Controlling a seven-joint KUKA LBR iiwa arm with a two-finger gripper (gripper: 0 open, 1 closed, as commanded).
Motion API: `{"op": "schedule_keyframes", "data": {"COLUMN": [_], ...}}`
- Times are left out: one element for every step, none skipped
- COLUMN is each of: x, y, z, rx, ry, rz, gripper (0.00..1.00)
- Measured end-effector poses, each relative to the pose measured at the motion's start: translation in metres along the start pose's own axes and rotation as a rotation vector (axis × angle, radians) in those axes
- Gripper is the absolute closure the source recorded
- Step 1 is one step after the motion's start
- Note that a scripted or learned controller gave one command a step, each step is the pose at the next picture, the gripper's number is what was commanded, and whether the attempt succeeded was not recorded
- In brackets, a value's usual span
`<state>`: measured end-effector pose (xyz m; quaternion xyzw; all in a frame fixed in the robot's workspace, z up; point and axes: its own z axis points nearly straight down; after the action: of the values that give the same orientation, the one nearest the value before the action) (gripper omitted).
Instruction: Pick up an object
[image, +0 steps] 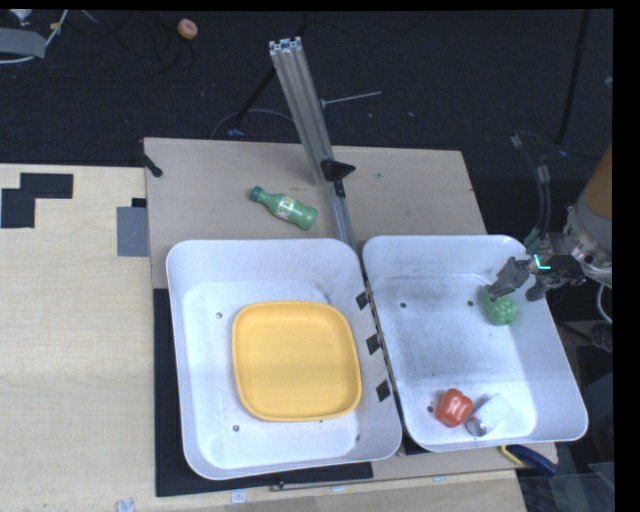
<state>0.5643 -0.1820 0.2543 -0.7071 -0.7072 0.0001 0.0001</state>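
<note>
Small round green object (502, 310), right bin (450, 350), just below jaws (520, 281)

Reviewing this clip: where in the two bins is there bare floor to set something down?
Right bin: the open middle and left floor, between the green object by the gripper and the red object near the front. Left bin: crowded, since the yellow plate leaves narrow margins along the walls.

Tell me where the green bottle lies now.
The green bottle lies on its side on the bench, behind the left bin, beside the metal post.
</note>
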Motion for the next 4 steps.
{"op": "schedule_keyframes", "data": {"x": [0.000,0.001,0.005,0.006], "y": [0.000,-0.001,-0.003,-0.003], "z": [0.000,0.063,0.126,0.164], "rx": [0.000,0.006,0.006,0.001], "ry": [0.000,0.001,0.001,0.000], "rz": [0.000,-0.001,-0.001,-0.001], "gripper": [0.00,0.00,0.00,0.00]}}
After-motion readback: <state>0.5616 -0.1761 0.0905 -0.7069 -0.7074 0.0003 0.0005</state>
